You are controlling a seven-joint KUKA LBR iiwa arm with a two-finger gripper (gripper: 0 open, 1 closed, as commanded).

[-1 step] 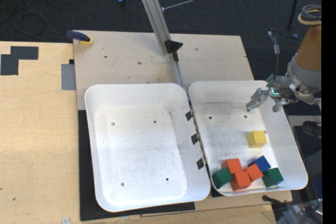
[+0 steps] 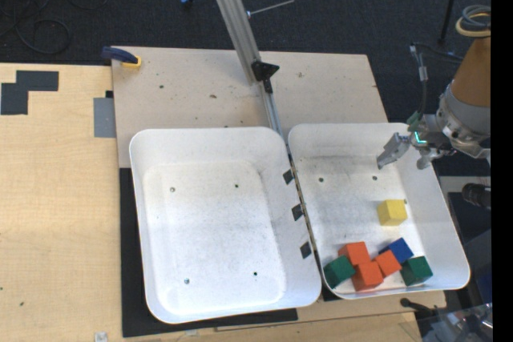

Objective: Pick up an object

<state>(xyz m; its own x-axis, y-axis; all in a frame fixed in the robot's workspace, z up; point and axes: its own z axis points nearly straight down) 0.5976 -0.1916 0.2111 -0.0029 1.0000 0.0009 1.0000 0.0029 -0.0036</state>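
My gripper (image 2: 407, 156) hangs over the far right part of the right bin (image 2: 337, 148), its two grey fingers (image 2: 392, 150) spread open with nothing between them. A yellow cube (image 2: 392, 211) lies on the bin floor below and slightly left of the gripper, apart from it. Near the bin's front edge sits a cluster of blocks: orange blocks (image 2: 367, 263), a blue block (image 2: 401, 249) and two green blocks (image 2: 339, 271).
The left bin (image 2: 208, 220) lies beside the right one, with black clips (image 2: 296, 211) on the shared rim. A slanted aluminium bar (image 2: 236, 16) rises behind the bins. The arm's orange band (image 2: 474, 72) stands at the right edge.
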